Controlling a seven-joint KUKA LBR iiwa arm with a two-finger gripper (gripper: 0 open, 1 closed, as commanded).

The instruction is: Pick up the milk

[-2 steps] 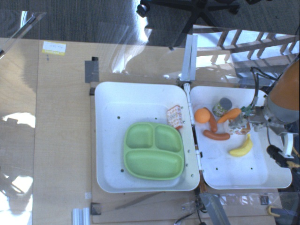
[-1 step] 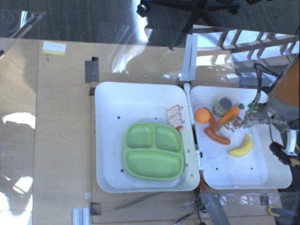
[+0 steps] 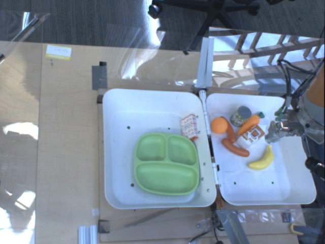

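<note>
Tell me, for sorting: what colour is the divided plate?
Light green plate, clearest in the camera view.

arm: cut off by the right edge beyond the wrist
end effector (image 3: 277, 131): small and blurred; finger state cannot be told
carton (image 3: 252, 135): partly covered by the carrot (image 3: 248, 125); print too small to read
can (image 3: 240, 116): label unreadable, lower side hidden by the carrot
office chair (image 3: 223, 1): cut off by the top edge

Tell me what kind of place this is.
Probably a robotics lab: two white bins sit on a wooden bench, toy food such as a banana and a green divided plate lies in them, and an office chair base stands behind.
</note>
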